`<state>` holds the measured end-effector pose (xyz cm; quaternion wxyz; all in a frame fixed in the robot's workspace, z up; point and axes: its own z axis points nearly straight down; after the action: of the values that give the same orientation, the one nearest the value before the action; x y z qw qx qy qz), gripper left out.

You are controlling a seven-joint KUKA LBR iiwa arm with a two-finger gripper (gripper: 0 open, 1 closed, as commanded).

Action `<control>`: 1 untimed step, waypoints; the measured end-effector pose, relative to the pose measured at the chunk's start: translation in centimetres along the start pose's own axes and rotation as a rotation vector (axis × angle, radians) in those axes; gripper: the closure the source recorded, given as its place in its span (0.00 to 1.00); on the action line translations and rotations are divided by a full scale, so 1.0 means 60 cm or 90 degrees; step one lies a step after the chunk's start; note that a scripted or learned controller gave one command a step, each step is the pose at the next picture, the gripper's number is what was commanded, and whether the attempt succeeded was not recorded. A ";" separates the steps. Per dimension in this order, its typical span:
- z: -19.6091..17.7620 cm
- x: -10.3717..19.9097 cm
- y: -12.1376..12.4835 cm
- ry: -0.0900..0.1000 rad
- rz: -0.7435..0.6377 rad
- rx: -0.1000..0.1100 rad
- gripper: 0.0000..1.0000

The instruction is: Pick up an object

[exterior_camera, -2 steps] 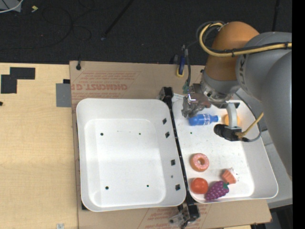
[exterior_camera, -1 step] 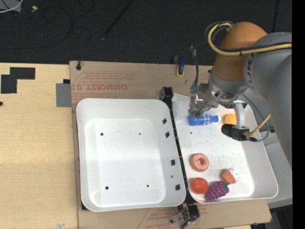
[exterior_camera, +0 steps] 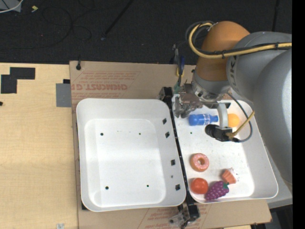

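One gripper (exterior_camera: 182, 107) hangs low over the right bin's (exterior_camera: 259, 173) far left corner; how its fingers stand cannot be told. Just beside it at three o'clock lies a blue bottle (exterior_camera: 202, 119), an orange ball (exterior_camera: 233, 120) beyond. Toward five o'clock sit a pink doughnut (exterior_camera: 199, 162), red tomato (exterior_camera: 199, 185), purple grapes (exterior_camera: 217, 191) and a strawberry (exterior_camera: 229, 176). At eight o'clock lies the left bin (exterior_camera: 86, 151).

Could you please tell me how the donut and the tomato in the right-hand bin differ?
The donut is pale pink with a hole through its middle; the tomato is solid red with no hole. The donut lies apart from the other items, whereas the tomato sits nearer the bin's front edge, right beside the purple grapes. Both are small, round toy foods lying in the same white bin.
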<state>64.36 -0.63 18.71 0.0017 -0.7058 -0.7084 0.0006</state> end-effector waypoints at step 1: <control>0.000 0.015 0.000 -0.001 0.001 0.000 1.00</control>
<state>64.35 0.26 18.72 0.0014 -0.7065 -0.7077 0.0010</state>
